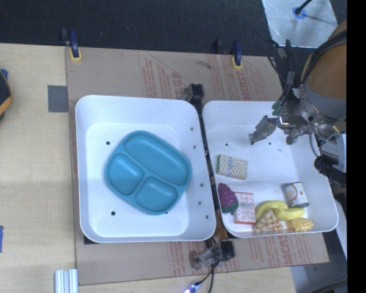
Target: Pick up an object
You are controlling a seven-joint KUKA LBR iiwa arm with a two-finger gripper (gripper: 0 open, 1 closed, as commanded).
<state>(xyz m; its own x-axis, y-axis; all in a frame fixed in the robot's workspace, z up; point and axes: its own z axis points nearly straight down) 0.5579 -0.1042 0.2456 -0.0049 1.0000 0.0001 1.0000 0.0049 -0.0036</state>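
wooden surface (30, 163), two shallow white bins: left bin (85, 163) holds a blue divided plastic plate (147, 172). my tool (273, 130) hangs over the right bin (244, 118), fingers apart, nothing between them. nearest pick, a small patterned flat packet (232, 166), lies below-left of it.

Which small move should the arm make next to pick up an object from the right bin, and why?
Probably move the tool toward the near side of the right bin and lower it over the small patterned packet. The tool hangs above bare bin floor with nothing under it, while the packet lies flat and apart from the crowded toy food at the near edge.
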